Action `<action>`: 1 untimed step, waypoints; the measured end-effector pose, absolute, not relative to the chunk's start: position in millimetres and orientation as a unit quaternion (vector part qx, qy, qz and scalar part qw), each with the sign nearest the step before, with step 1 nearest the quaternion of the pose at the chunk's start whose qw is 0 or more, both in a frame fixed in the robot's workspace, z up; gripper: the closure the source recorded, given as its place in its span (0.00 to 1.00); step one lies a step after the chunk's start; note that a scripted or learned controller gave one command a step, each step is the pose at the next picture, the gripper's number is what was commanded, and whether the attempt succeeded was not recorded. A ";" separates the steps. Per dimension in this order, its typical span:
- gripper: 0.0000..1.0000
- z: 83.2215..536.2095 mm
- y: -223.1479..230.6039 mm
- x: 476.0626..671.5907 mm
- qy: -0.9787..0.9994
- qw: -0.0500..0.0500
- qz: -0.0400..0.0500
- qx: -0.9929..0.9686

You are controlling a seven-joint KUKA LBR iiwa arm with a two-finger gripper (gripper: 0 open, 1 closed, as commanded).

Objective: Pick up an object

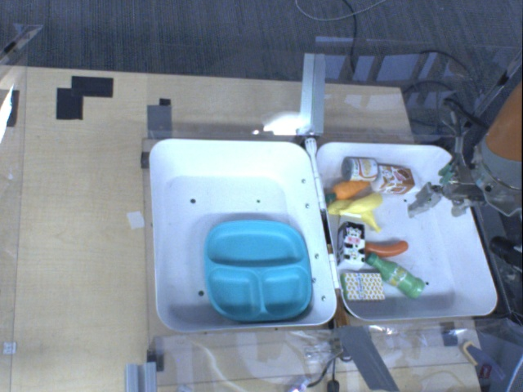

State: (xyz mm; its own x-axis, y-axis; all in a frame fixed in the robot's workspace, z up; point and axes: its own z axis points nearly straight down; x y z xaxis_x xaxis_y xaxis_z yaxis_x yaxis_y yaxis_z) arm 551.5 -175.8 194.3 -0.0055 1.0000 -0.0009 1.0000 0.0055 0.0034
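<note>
Bench (73, 243): pale wood surface seen from above at a slant, with black square marks near its far left corner.
Left bin (176, 170): shallow and white, holding one blue divided tray (258, 269) — three compartments, lying flat toward the near side.
Right bin (458, 260): shallow and white, touching the left bin along a shared edge; its objects crowd the left half.
Can (377, 172): lies on its side at the far end of the right bin, with a brown and white label — the writing is too small to read.
Carrot (352, 190): orange toy, just in front of the can.
Banana (359, 207): yellow toy, touching the carrot's near side.
Cow-pattern item (352, 242): small, black and white, by the bin's left wall; any print is unreadable.
Sausage (386, 248): red-orange, just right of the cow-pattern item.
Green bottle (395, 274): lies tilted, near the sausage.
Patterned packet (364, 285): flat, checkered, at the near left corner; no legible text.
Pincer (440, 194): hangs over the right half of the right bin, apart from every object; whether its fingers are spread or pressed together cannot be told.
Arm (502, 137): grey with an orange band, entering from the right.
</note>
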 end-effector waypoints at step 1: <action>0.00 89.8 -144.9 599.3 0.809 0.006 0.003 0.588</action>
